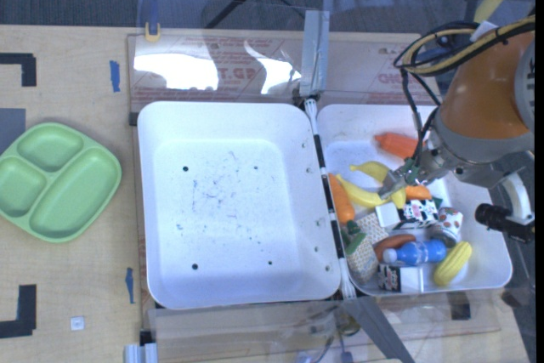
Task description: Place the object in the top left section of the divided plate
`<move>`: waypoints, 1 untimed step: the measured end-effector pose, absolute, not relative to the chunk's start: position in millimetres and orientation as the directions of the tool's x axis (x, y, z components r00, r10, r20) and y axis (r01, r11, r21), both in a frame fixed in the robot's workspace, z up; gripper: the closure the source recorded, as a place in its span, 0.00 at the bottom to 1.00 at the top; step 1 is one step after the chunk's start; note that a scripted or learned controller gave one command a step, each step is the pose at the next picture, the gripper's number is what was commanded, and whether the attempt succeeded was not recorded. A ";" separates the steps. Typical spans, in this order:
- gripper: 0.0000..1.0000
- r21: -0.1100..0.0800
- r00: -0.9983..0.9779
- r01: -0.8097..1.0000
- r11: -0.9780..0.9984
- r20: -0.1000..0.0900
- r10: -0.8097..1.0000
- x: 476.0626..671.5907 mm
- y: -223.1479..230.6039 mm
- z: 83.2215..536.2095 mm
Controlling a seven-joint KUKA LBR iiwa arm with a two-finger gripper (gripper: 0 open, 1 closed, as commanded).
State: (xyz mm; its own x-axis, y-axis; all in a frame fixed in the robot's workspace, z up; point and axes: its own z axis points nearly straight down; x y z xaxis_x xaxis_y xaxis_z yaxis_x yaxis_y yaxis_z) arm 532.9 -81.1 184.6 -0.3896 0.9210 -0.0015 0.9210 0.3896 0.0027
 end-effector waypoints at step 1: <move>1.00 0.002 -0.557 0.831 0.557 -0.003 0.831 480.5 -100.2 311.7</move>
State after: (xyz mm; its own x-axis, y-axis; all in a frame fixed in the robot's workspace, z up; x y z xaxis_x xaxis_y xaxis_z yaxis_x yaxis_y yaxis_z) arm 480.5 -100.2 311.7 -0.5570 0.8305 -0.0026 0.8305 0.5570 0.0019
